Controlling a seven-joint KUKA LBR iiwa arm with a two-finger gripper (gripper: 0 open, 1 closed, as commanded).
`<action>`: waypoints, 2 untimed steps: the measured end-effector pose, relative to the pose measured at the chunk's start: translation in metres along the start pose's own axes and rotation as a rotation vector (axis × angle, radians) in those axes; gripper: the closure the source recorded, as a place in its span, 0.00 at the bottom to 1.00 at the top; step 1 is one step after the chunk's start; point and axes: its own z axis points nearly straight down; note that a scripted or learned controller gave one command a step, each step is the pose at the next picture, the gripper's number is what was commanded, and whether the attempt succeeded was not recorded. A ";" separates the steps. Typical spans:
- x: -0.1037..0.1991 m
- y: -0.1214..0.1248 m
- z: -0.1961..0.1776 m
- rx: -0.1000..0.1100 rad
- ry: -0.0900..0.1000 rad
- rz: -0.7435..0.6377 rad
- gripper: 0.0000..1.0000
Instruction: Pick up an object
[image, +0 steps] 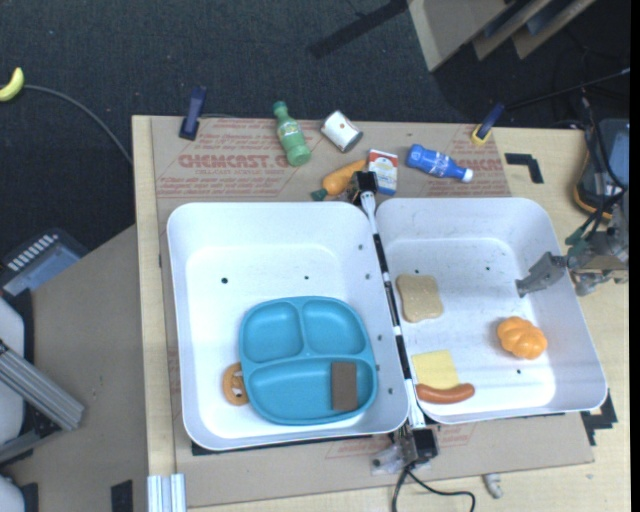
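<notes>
Sausage (445, 393) and cheese (434, 367) nearest, orange (522, 338) just below-left of gripper (545, 272), jaw state indeterminate, bread (419, 297) farther left, blue tray (305, 358) in left bin (200, 260), board (240, 150) printed "CHEMCAST", bottles (292, 134) beyond, dark carpet (120, 50).

1. The claw (537, 277) sits at the right bin's (560, 395) far right rim; its fingers are too small and blurred to read.
2. The arm behind it is cut off by the picture's right edge.
3. A pretzel (234, 384) lies half hidden under the blue tray's (300, 345) left rim.
4. The yellow slice (434, 367) is partly covered by the sausage (445, 393).
5. A yellow object (9, 84) is cropped at the left edge.
</notes>
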 end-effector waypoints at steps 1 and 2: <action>-0.012 -0.003 0.114 0.002 0.001 0.000 0.00; -0.002 -0.016 0.146 0.003 0.002 0.000 0.00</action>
